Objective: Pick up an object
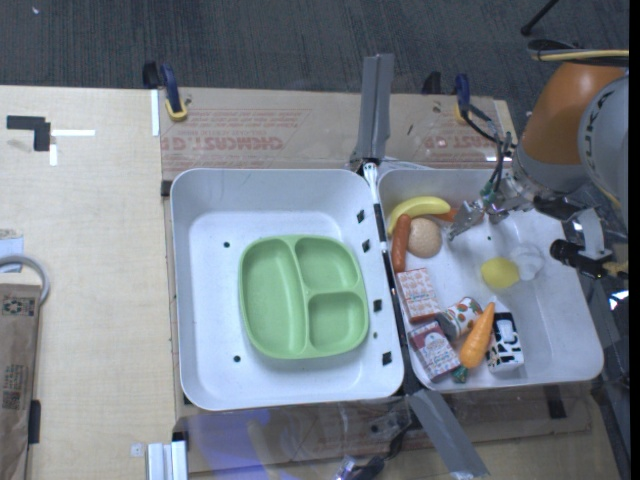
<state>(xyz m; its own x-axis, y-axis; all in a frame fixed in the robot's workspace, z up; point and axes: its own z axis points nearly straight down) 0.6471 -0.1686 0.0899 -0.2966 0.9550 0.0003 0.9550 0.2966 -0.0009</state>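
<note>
The right bin (pixel 562 340) holds the loose objects. A yellow banana (pixel 420 207) lies at its back left, with a tan ball (pixel 424 237) and a red sausage (pixel 401 244) just in front of it. A lemon (pixel 499 272) sits mid-bin, and an orange carrot (pixel 478 334) lies near the front among small cartons (pixel 417 292). My gripper (pixel 463 225) hangs low over the back of this bin, just right of the banana and the tan ball. Nothing visibly sits in it.
The left bin (pixel 200 268) holds a green divided plate (pixel 303 296). A black-and-white carton (pixel 506 344) and a red carton (pixel 433 353) lie at the right bin's front. The arm's orange band (pixel 560 118) looms over the back right corner. A brown paper bag (pixel 15 353) lies on the bench at far left.
</note>
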